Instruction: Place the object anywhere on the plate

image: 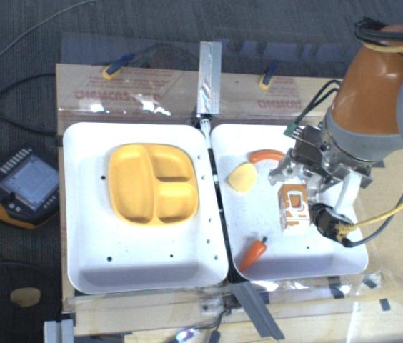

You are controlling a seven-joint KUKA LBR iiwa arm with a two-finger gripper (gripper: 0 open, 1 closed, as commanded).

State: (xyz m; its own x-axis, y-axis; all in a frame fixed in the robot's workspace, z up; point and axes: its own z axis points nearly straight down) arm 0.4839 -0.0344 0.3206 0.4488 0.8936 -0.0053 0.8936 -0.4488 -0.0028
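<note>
Two bins on the counter, side by side. Left bin holds the yellow plate, a divided one with three compartments; nothing lies on it. So the task's end state is not reached.

Right bin holds the loose items: a pale yellow rounded piece near the bin's left wall, an orange sausage-like piece just above and to the right of it, a small carrot-like piece low in the bin, and an orange-and-white carton near the middle-right.

Gripper hangs over the right bin, directly above the carton's upper end. Whether the fingers are parted or closed on anything I cannot tell; the wrist body masks them from this angle. The carton appears to rest on the bin floor, though contact with the gripper cannot be ruled in or out.

Judgement: early stage. The arm looks committed to the carton as the object, at or just around the grasp. Left to do: secure it, lift clear, carry across the divider between the bins, and set it down on the plate.
</note>
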